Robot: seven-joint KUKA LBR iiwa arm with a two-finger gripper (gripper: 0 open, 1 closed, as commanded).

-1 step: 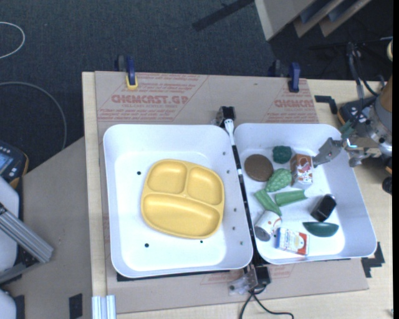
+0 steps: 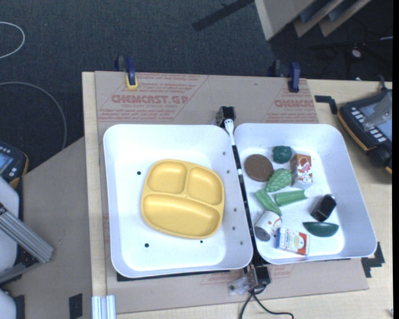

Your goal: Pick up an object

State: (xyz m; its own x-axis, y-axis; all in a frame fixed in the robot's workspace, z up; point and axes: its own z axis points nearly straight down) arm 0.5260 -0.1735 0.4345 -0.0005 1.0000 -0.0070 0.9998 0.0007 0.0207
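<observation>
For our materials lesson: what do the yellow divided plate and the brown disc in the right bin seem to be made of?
The yellow divided plate looks like moulded plastic: one even colour, rounded compartment ridges, a soft sheen. The brown disc looks matte and uniform, probably plastic or rubber; the view is too small to tell which.

Dark blue-grey carpet (image 2: 156,37) is covering the floor around the bench, with a thin white cable (image 2: 59,109) looping across it on the left. The light wood bench top (image 2: 59,205) is carrying a brown board (image 2: 187,96) printed with red lettering, and two blue-and-yellow clamps (image 2: 129,70) are pinning its far edge down. A beige piece of furniture (image 2: 299,15) is poking in at the top right, and a black and yellow handheld unit (image 2: 371,121) is sitting at the right edge. Lighting is looking soft and even.
</observation>
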